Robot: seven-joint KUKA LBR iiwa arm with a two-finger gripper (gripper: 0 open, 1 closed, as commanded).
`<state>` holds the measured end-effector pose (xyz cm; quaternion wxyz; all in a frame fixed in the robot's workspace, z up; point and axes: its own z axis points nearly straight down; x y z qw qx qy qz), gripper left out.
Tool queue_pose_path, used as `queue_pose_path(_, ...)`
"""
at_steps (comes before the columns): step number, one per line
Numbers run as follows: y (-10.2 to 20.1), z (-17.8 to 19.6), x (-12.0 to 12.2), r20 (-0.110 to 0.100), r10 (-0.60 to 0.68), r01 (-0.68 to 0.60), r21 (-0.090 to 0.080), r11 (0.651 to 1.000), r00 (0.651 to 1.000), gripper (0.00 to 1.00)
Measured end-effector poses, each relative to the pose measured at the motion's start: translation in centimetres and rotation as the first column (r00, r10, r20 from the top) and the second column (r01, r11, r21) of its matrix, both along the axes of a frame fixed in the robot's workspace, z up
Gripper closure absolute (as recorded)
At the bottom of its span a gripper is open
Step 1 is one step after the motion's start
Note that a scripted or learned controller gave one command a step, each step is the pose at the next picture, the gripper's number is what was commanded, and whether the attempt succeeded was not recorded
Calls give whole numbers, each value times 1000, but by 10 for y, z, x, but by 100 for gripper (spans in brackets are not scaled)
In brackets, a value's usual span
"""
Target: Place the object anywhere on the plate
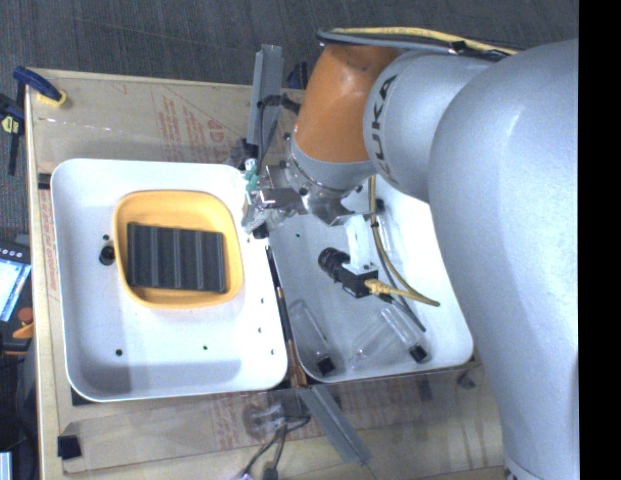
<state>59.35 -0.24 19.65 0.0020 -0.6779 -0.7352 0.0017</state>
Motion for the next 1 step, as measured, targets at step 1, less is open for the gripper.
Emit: queue_pose_path(1, -1, 0, 0, 1, -1, 1, 0, 1000, 1000, 0)
